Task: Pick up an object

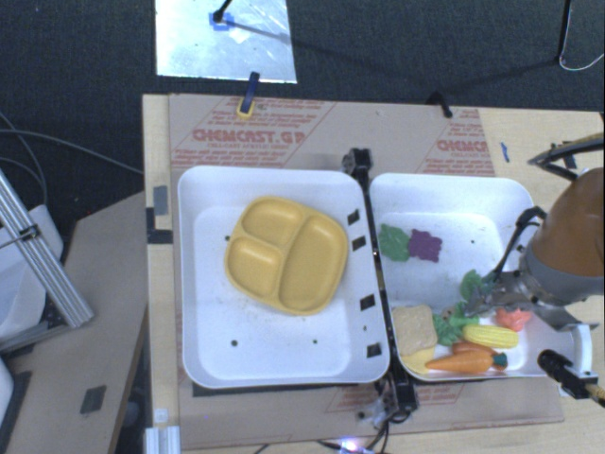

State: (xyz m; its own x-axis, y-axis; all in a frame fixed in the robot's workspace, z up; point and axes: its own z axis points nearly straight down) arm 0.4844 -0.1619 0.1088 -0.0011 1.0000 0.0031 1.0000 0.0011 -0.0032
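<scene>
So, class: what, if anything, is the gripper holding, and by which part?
It cannot be told: the gripper sits low among the toy food in the right bin, its tips hidden.

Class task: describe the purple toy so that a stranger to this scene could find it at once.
Start at the right bin, the one without the yellow plate. In its upper left part two small toys lie side by side. The purple toy is the right-hand one, next to the green toy.

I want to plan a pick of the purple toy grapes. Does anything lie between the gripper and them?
Nothing visible lies between them. The gripper is over the toy pile, and the purple toy grapes sit apart on bare floor of the right bin, beside a green leafy toy.
</scene>
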